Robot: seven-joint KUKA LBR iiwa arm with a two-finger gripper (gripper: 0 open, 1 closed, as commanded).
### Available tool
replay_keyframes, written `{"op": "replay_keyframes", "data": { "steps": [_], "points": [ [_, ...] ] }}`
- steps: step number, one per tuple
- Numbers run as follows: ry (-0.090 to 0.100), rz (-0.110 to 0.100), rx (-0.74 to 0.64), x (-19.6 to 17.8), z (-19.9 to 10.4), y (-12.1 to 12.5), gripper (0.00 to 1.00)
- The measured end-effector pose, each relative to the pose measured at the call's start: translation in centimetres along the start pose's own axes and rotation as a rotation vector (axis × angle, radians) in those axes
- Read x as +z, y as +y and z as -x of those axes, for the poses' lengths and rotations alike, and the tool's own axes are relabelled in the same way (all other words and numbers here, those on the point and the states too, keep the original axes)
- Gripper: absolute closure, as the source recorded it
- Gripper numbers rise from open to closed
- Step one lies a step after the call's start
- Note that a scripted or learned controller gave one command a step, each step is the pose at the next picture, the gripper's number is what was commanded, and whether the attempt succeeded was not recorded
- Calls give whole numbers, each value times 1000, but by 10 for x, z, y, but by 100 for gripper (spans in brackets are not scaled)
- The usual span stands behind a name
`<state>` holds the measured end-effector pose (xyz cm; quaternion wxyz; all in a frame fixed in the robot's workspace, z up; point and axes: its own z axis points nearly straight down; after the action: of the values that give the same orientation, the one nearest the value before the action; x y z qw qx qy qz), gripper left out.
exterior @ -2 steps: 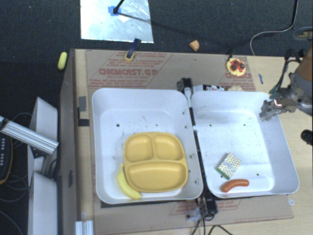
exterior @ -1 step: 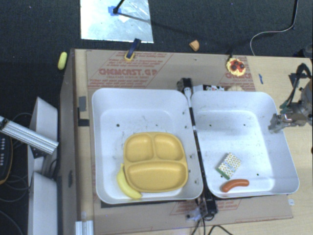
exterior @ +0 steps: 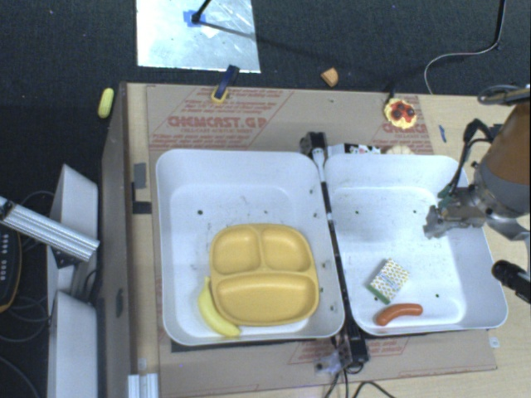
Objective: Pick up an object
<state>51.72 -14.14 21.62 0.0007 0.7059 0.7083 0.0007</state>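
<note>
Yellow tray [exterior: 264, 274], banana [exterior: 214, 315]; one each

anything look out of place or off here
A few small things lie outside the bins: a round red and yellow toy on the bench behind the right bin, an orange piece and a yellow piece on the dark floor.

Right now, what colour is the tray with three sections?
Yellow. The tray sits in the left bin, clear in the camera view.
</note>
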Motion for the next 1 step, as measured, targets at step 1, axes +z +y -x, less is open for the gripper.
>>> {"op": "replay_keyframes", "data": {
  "steps": [1],
  "points": [
    [0, 0, 1, 0, 1, 0, 0]
  ]
}}
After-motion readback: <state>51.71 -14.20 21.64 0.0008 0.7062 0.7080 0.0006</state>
